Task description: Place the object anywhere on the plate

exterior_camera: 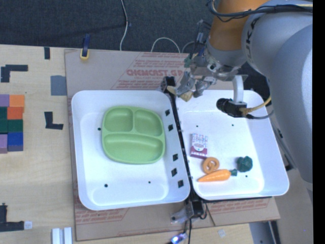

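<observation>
A robotics lab — a grey arm [284, 39] over two white bins [91, 187] on cardboard [147, 70], cables [122, 14] at top, coloured blocks [12, 123] at the left edge.

Pale green divided plate [134, 135] in a white left bin [86, 187], orange carrot [215, 176] with dark green top, golden-brown pretzel [210, 163], pink-and-white patterned packet [199, 144] and dark teal lump [245, 163] in the white right bin [264, 136].
</observation>
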Robot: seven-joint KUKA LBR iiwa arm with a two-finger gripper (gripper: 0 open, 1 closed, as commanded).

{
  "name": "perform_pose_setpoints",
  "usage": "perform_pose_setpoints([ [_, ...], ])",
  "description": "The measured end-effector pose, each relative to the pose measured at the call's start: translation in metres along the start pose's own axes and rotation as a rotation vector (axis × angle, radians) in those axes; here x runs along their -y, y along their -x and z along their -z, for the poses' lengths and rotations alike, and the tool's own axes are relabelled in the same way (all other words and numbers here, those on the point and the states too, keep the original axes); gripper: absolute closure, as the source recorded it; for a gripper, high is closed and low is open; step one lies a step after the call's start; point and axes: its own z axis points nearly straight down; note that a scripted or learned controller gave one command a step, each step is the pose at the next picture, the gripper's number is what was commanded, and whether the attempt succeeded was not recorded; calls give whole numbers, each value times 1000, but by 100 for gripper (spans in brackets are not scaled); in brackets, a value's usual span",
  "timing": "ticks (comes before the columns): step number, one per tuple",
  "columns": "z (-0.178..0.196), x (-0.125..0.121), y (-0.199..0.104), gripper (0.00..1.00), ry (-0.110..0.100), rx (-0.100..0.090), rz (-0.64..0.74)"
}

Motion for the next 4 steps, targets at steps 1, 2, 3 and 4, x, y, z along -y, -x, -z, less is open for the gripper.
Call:
perform_pose_setpoints([
  [1, -5, 13, -60, 100, 0, 0, 1],
  [2, -20, 26, -115, 100, -1, 0, 1],
  [3, -21, 36, -158, 100, 0, 1, 0],
  [4, -7, 31, -161, 100, 3, 1, -4],
])
